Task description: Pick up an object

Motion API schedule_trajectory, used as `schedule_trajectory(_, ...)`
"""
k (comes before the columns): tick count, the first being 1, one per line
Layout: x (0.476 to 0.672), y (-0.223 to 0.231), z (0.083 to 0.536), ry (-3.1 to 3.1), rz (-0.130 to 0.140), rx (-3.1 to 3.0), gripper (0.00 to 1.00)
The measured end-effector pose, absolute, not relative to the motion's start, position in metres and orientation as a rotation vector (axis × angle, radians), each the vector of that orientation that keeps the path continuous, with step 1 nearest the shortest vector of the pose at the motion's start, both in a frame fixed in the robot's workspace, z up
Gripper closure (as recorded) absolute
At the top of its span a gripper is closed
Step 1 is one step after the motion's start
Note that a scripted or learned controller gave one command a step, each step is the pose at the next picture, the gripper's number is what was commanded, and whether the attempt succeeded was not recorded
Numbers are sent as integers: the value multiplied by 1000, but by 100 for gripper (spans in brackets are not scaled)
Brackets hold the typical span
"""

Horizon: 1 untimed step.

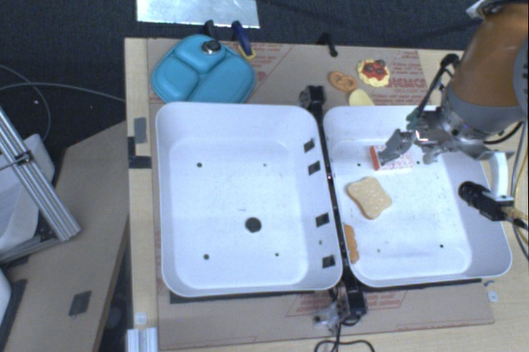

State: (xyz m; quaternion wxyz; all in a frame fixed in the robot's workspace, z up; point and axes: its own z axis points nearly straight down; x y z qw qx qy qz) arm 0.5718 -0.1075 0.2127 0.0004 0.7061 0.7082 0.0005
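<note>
My jaws [395, 145] hang low over the right bin [488, 259], in the upper right of the frame. I cannot tell if they are wide or narrow. A small red thing [375, 157] lies just beside them. The toast [369, 197] lies a bit lower, near the middle of that bin. I think I could nudge the red thing away, since it sits so close. My arm [494, 61] is cut off at the right edge.
</note>
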Motion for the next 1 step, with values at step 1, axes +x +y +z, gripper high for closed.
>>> schedule_trajectory(1,616,-125,100,2214,15,2210,0)
